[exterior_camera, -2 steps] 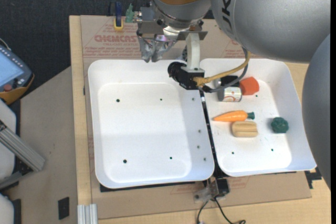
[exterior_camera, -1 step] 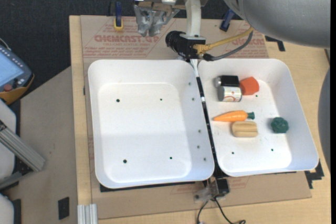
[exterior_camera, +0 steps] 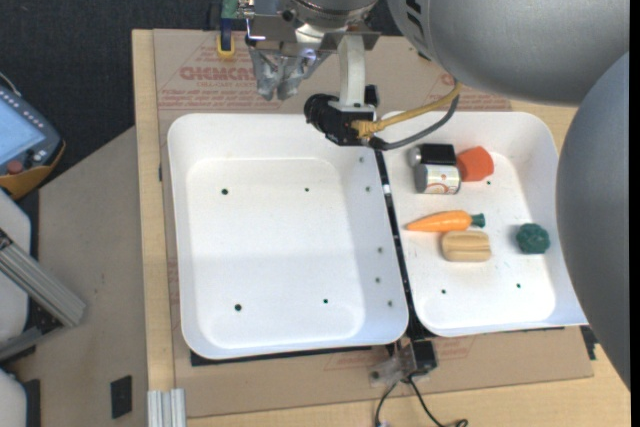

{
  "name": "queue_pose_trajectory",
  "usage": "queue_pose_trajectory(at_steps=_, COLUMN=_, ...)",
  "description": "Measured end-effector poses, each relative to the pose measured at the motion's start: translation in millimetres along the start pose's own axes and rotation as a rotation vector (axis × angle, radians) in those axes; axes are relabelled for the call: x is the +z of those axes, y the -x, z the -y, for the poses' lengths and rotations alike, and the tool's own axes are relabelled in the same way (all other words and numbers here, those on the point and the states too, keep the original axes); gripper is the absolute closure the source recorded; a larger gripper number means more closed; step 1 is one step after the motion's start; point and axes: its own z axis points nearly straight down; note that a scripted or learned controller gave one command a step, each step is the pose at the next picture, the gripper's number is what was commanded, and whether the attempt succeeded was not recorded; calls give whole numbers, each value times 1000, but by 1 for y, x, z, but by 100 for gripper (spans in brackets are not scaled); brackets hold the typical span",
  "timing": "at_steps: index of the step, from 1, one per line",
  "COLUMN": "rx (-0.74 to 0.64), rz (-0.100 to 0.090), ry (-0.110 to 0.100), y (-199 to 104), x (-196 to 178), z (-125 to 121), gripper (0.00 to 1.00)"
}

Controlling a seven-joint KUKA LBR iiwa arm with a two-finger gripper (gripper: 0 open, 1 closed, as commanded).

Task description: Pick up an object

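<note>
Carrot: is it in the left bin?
No. The carrot lies in the right bin, next to the wooden block.

Left white plastic bin (exterior_camera: pixel 180 215): floor lay open from rim to rim, so there was free descent anywhere inside. Right white plastic bin (exterior_camera: pixel 553 175): the far half was crowded. A black-and-silver small cylinder (exterior_camera: pixel 437 169) sat touching an orange-red block (exterior_camera: pixel 476 163), with no gap between them. An orange toy carrot with green top (exterior_camera: pixel 440 222) lay just beside a tan wooden block (exterior_camera: pixel 466 246), leaving barely a slit. A dark green lumpy ball (exterior_camera: pixel 532 237) stood apart near the right wall, with room on all sides. The near strip of the floor was open. The bulky grey arm (exterior_camera: pixel 500 5) overhung the far right corner. The gripper (exterior_camera: pixel 284 80) hung beyond the left bin's far rim.
</note>
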Motion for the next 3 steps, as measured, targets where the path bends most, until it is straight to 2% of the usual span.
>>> queue_pose_trajectory(at_steps=1, rx=2, rz=-1, ry=2, y=41, x=24, z=5, gripper=100)
queue_pose_trajectory(at_steps=2, rx=-2, rz=-1, ry=2, y=1, x=23, z=34, gripper=100)
queue_pose_trajectory(at_steps=3, rx=-1, rz=-5, ry=18, y=0, x=-55, z=-13, gripper=100)
